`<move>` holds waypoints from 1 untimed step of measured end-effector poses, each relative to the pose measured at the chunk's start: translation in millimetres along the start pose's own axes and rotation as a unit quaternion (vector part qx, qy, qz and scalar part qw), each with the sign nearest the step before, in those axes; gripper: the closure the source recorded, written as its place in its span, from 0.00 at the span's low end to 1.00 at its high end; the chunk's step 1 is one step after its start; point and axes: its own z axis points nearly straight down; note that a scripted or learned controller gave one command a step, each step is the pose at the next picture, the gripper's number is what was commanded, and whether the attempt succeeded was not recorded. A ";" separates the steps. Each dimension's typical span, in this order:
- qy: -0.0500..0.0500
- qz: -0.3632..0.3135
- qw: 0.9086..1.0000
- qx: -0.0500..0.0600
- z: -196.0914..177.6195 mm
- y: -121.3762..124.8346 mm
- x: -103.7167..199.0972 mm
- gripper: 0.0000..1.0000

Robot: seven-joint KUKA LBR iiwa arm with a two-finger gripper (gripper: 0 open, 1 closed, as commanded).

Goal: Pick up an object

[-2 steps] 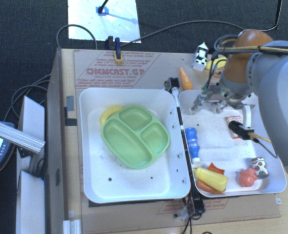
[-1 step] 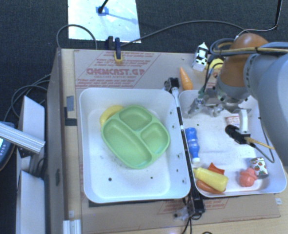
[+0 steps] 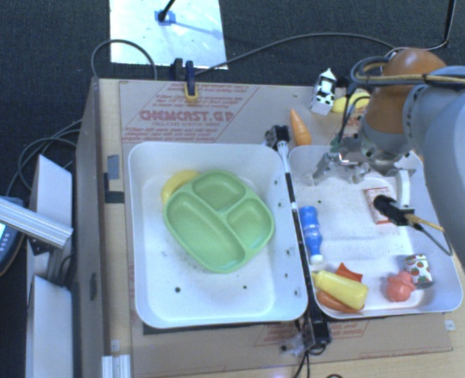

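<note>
I can't tell my end effector [image 3: 351, 162] state, so I'd descend squarely over the blue bottle [image 3: 310, 228], clear of the bin wall.

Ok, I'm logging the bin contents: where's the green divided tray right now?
The green divided tray lies in the left bin, near its middle, partly covering a yellow object at its upper left.

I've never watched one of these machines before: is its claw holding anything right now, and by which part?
It cannot be told. The claw hangs over the far end of the right bin, and the arm's bulk hides its tips, so no object shows in it.
</note>
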 end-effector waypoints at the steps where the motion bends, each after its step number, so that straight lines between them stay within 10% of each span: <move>1: 0.001 0.000 1.000 0.001 0.6 -44.7 29.5 0.00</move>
